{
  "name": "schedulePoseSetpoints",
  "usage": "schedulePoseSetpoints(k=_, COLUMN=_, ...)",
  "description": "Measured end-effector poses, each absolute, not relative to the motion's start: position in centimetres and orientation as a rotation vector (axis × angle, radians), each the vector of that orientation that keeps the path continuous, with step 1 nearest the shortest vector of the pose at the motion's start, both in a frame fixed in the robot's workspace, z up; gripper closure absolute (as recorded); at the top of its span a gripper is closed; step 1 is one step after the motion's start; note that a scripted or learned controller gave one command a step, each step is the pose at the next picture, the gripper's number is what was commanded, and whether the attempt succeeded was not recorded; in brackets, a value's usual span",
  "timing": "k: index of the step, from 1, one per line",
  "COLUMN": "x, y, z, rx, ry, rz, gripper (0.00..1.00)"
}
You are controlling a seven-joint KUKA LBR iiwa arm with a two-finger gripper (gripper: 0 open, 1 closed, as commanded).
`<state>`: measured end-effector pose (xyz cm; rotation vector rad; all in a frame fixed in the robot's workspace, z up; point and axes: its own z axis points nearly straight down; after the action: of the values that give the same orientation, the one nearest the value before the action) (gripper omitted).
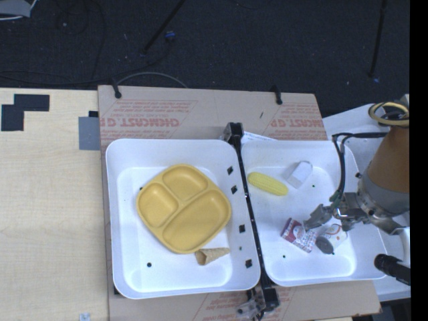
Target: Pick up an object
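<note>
Two fingers (pixel 319 218) look spread over the red packet (pixel 295 233) at 5 o'clock, approach step, next lower and close

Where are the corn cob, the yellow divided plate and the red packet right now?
corn cob (pixel 268 184): camera view, middle of the cob.
yellow divided plate (pixel 195 219): camera view, floor of its largest compartment.
red packet (pixel 296 234): camera view, centre of the wrapper.

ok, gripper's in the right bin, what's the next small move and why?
Probably a short drop straight down onto the red-and-white packet. The gripper sits right at that packet's edge in the right bin, and nothing shows between its fingers. The yellow corn and white block lie farther away, so the packet looks like the nearest target.
</note>
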<state>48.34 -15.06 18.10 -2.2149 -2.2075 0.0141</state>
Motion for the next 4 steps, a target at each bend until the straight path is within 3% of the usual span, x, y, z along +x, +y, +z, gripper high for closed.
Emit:
schedulePoseSetpoints(k=1, x=48.6, y=-15.1, z=18.7, rx=-2.219, ry=-2.218, rz=0.003, gripper=0.0)
schedulePoseSetpoints(k=3, x=48.8, y=-14.3, z=8.9, rx=-2.215, ry=-2.218, rz=-0.005, gripper=0.0)
schedulePoseSetpoints(k=4, x=49.0, y=-15.0, z=10.4, rx=-2.237, ry=-2.222, rz=-0.003, gripper=1.0)
